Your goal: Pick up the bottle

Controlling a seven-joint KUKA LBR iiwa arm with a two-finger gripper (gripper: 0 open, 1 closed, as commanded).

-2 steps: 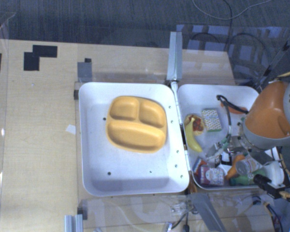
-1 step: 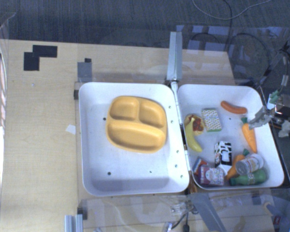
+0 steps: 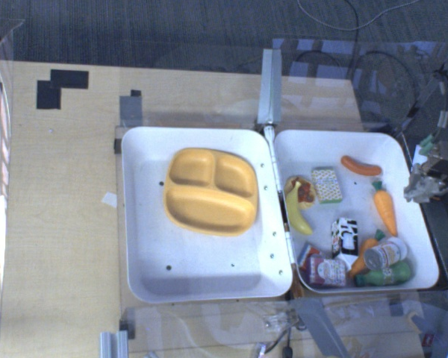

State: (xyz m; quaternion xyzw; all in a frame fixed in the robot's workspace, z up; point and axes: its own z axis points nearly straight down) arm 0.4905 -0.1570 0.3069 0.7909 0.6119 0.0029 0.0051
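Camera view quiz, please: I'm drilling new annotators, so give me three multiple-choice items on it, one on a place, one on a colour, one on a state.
1. Where does the green bottle lie?
A. Near corner of the right bin
B. On the divided plate
C. On the bench outside the bins

2. What colour is the divided plate?
A. Blue
B. Yellow
C. Red

3. How does the end effector stand to the bottle?
A. Clamped on it
B. Lifting it over the left bin
C. Apart from it, at the right bin's far side

Answers:
1 A, it lies along the right bin's near edge beside a can.
2 B, the plate in the left bin is yellow.
3 C, it sits by the right rim, well away from the bottle.
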